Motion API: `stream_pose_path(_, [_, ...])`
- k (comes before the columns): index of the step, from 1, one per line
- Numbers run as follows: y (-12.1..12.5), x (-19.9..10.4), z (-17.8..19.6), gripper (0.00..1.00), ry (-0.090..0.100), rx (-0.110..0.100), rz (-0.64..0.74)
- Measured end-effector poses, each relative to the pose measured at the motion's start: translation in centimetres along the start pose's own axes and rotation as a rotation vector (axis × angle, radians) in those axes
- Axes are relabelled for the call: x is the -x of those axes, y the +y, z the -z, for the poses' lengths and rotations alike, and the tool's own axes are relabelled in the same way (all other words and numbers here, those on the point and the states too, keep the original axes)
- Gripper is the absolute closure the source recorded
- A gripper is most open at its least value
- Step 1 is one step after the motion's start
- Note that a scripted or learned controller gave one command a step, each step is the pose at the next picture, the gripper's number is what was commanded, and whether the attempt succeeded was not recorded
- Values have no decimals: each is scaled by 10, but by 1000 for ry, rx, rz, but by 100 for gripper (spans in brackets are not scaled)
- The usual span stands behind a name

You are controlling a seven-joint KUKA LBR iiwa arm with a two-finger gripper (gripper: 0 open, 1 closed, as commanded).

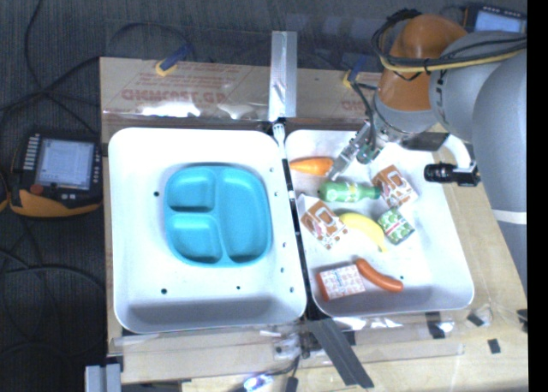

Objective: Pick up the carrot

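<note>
Clearly, the carrot [310, 165] is seen as a short orange piece lying flat in the right bin [454, 236], at its far left corner, close beside the wall shared with the left bin [128, 236], where a blue divided plate [216, 214] is set. Open white floor is left around the carrot toward the far wall, while a green bottle [349, 191] and small cartons [323, 221] are crowded just in front. The gripper [349, 157] is held low just right of the carrot, and whether it is spread or pressed together cannot be told.
</note>
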State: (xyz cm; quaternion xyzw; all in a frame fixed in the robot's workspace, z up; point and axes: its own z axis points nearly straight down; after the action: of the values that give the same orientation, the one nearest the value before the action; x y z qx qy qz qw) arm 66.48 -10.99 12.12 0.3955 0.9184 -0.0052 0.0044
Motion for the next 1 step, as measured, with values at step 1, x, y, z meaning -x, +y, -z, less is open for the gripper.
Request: stream_pose_path(1, [6, -11, 109, 100, 10, 8, -1])
